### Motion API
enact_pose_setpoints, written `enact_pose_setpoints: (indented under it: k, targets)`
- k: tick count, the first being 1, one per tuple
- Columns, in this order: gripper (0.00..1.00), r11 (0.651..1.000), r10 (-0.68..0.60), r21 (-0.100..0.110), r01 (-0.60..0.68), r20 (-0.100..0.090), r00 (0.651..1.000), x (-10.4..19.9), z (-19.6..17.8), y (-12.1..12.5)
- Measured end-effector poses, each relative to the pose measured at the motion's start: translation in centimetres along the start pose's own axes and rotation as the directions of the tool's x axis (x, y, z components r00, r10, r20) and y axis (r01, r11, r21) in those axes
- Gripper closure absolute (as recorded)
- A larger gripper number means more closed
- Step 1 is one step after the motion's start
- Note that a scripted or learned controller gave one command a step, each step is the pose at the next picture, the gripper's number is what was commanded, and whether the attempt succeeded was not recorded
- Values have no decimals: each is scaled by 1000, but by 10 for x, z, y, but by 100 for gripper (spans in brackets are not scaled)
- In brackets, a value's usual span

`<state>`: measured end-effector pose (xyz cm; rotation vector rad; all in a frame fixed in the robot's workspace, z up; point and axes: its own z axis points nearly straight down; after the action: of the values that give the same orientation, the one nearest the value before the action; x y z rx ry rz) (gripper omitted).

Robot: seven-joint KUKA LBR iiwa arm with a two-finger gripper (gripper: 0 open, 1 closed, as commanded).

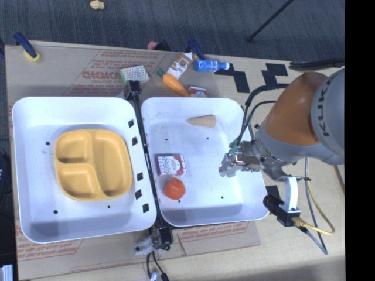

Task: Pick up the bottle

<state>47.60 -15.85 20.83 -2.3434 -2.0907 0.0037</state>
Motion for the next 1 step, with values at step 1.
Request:
enact_pose_setpoints:
  k: [1]
  targets:
    - [100,981,192,5,-192,-3,981,-39,34,4]
